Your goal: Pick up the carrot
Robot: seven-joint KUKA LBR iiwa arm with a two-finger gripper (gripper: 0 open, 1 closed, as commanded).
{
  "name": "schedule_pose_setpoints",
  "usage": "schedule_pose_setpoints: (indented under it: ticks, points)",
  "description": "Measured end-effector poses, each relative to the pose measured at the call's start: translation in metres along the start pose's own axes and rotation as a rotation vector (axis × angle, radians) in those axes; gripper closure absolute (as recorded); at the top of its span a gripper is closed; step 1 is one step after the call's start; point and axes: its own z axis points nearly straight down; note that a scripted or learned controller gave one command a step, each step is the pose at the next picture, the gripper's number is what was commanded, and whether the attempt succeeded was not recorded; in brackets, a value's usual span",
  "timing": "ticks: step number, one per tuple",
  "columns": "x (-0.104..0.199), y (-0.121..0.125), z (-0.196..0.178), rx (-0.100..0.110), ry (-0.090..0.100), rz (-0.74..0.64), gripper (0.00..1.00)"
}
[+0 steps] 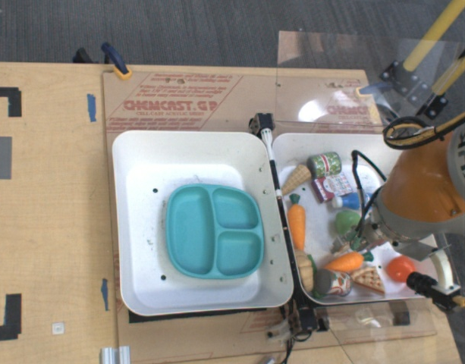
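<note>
Orange-banded arm (422, 184) hovers, pincer (362, 237) state impossible to tell, carrot (296, 226) left of it lying unlifted — pickup still to do.

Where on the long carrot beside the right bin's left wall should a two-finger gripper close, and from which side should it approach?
Probably mid-body. The carrot lies flat, lengthwise along the right bin's left wall, green top pointing away from the camera. Come straight down from above, fingers spanning its narrow width; the wall crowds one side, so that finger has little room.
</note>
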Motion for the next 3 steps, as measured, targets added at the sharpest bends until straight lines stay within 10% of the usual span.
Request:
schedule_pose_setpoints:
  ticks: [1, 2, 3]
  points:
    - [0.0, 0.0, 0.001, 0.001, 0.001, 0.0, 0.0]
    - [0.046, 0.086, -0.108, -0.006, 0.002, 0.101, 0.0]
    - [0.096, 0.089, -0.079, 0.01, 0.006, 0.124, 0.0]
